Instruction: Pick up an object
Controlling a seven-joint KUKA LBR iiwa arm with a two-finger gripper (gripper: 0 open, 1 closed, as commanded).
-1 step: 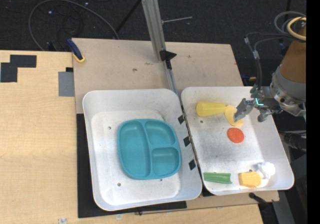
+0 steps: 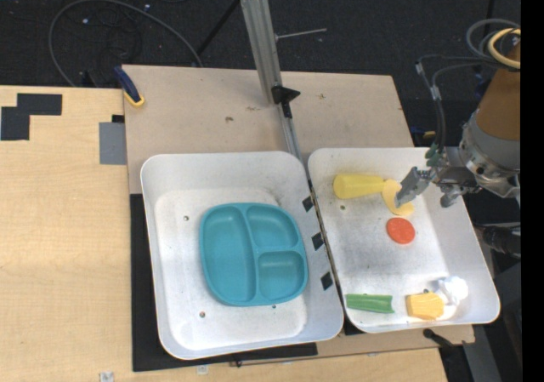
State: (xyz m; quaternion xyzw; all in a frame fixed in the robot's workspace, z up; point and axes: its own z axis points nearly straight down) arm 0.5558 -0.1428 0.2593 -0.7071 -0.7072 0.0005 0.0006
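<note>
The bench [image 2: 212,108] carries two white bins. The left bin [image 2: 170,176] holds a teal divided plate [image 2: 253,253]. The right bin [image 2: 357,244] holds a yellow object [image 2: 361,185], a red disc [image 2: 401,231], a green piece [image 2: 370,304] and a yellow block [image 2: 425,306]. The tool [image 2: 429,187] hangs at the far right, its fingers apart with nothing between them. The yellow object lies just left of it, long axis running left to right; the red disc sits just nearer.
</note>
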